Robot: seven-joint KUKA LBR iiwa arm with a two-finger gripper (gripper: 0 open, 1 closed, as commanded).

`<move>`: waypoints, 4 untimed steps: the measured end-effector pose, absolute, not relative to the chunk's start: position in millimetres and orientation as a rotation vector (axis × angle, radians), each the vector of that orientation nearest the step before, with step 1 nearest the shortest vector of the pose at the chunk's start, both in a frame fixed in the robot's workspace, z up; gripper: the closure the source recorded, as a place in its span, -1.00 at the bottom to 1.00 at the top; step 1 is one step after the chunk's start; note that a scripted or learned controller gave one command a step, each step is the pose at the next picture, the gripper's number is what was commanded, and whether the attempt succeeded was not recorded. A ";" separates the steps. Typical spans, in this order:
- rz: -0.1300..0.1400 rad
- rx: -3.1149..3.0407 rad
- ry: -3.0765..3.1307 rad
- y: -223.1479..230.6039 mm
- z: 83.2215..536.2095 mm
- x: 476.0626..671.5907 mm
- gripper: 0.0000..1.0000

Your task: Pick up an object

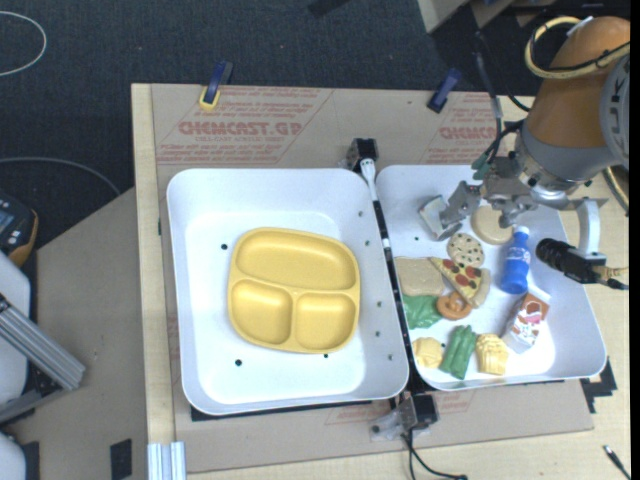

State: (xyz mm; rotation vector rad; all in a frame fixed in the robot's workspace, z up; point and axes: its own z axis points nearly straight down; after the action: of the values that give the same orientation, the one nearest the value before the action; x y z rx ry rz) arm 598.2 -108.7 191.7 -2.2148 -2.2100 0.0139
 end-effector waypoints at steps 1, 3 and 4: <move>0.001 -2.220 -2.220 -108.7 198.9 601.3 -1.00; -0.003 -2.223 -2.221 -109.5 87.9 594.7 -1.00; -0.004 -2.229 -2.226 -111.5 101.3 596.0 1.00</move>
State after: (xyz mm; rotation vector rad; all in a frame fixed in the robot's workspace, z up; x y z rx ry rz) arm 596.0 -111.5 101.3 -2.2294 -2.2258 -0.0039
